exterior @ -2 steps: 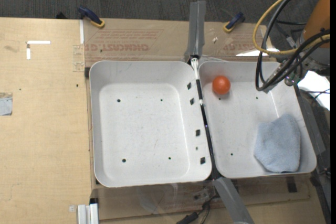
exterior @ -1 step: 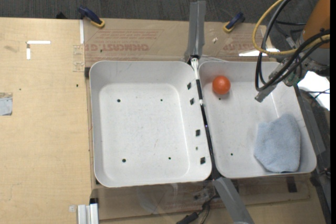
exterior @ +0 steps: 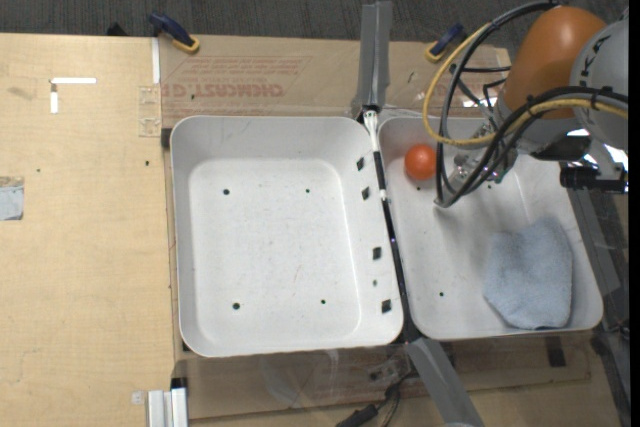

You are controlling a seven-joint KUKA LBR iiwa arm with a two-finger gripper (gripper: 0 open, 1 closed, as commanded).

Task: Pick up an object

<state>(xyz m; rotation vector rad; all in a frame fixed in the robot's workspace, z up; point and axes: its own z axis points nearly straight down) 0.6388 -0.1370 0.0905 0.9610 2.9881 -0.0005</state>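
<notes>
Two shallow white bins sit side by side on the wooden worktop [exterior: 80, 215], and the arm [exterior: 555, 55] reaches in over the right bin [exterior: 440, 310] from the right. Much of its lower end is hard to read: looping yellow and black cables [exterior: 470, 115] cross in front of the wrist, and the hand [exterior: 462, 177] shows as a dark, cluttered shape low over the bin's upper part. Whether it is open, closed or gripping something, I cannot tell, since cables and shadow mask that spot. The arm's body is cut off at the right edge of the view, past the orange band. Just beside the hand, on its far side from the arm, lies a small orange-red ball [exterior: 421, 161], round and smooth, resting on the floor of the right bin near the wall it shares with the left bin [exterior: 200, 235]; it looks close to the hand, but contact cannot be made out. On the near side of the hand, toward the camera and well apart from it, a pale blue-grey cloth [exterior: 530, 280] lies crumpled in the same bin, soft and lumpy, reaching to the bin's near rim.
</notes>
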